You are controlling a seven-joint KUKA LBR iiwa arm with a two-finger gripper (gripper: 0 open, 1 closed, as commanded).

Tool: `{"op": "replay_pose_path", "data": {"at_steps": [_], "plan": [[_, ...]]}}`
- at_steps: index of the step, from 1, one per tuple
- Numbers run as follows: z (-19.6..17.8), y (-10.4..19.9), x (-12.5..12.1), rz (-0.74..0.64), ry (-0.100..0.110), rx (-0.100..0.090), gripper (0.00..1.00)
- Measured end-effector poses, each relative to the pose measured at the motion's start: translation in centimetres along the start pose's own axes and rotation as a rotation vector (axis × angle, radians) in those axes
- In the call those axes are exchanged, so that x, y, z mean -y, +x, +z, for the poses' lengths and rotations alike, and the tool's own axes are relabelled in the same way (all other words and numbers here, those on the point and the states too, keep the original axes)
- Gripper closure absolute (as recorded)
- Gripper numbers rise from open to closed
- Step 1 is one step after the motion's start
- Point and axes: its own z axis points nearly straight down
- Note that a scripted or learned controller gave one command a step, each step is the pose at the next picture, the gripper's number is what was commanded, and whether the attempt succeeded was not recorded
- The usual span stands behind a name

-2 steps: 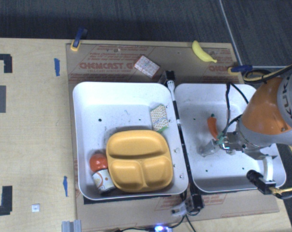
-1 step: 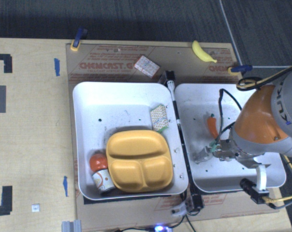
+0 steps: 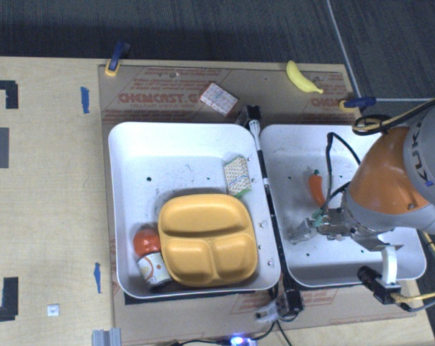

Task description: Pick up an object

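low at the front of the left bin (image 3: 124,193), a yellow tray (image 3: 207,238) is seen, split into three parts. a small can (image 3: 150,259) with a red top is tucked against its left side, touching it. a little patterned packet (image 3: 238,175) lies just above the tray, near the bin's right wall.

in the right bin (image 3: 289,193), an orange carrot (image 3: 316,187) lies near the middle, upright in the view. the grey arm (image 3: 394,186) with its orange band is stretched in from the right, and the tool (image 3: 304,230) is held low over the bin floor, below the carrot and a little apart from it. whether the tool is apart or together cannot be told, as it is too small and blurred. nothing is seen between its tips.

outside the bins, a small box (image 3: 218,98) and a banana (image 3: 302,77) rest on the surface (image 3: 45,193).

the reaching step seems to be in hand; nothing has been lifted yet. the carrot is judged to be the likely thing to pick. for the next move, the tool would need to be shifted up over the carrot, set around its thin body, closed and raised.
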Motion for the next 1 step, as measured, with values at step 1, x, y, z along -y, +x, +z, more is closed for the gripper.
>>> {"op": "replay_pose_path", "data": {"at_steps": [1], "plan": [[0.0,-0.02,0.0,0.0,0.0,0.0,0.0]]}}
